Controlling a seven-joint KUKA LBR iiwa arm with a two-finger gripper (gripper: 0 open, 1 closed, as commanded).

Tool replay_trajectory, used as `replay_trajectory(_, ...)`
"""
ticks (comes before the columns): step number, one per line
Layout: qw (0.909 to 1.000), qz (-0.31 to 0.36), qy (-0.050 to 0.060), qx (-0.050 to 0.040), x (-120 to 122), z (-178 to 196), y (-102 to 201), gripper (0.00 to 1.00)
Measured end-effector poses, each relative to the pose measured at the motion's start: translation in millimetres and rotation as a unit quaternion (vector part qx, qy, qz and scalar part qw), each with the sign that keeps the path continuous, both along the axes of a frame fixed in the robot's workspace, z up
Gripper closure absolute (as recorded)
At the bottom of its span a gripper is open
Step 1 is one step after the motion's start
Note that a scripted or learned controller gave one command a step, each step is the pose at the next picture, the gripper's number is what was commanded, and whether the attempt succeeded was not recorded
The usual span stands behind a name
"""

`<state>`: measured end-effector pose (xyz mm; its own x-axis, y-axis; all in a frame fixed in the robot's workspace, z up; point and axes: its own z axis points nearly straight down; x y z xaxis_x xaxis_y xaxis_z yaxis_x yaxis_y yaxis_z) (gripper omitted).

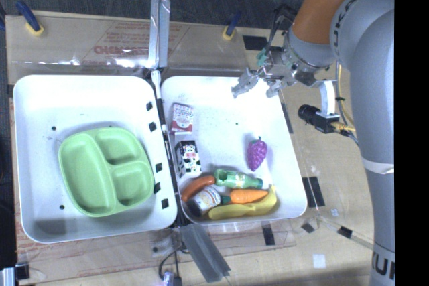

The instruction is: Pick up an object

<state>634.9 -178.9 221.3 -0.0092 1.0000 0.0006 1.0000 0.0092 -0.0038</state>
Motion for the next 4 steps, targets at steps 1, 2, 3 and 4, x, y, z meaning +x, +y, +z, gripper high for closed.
replay_trajectory(1,0.9991,0.042,0.000,0.0000,-56.8,-100.0,16.6,0.00)
replay_trajectory(2,0.9994,0.035,0.000,0.0048,-118.7,-130.0,-2.9,0.00)
replay_trajectory(3,0.9986,0.053,-0.001,0.0002,-41.9,-129.6,10.2,0.00)
replay_trajectory(4,0.9940,0.109,-0.002,-0.0002,14.5,-128.6,34.1,0.00)
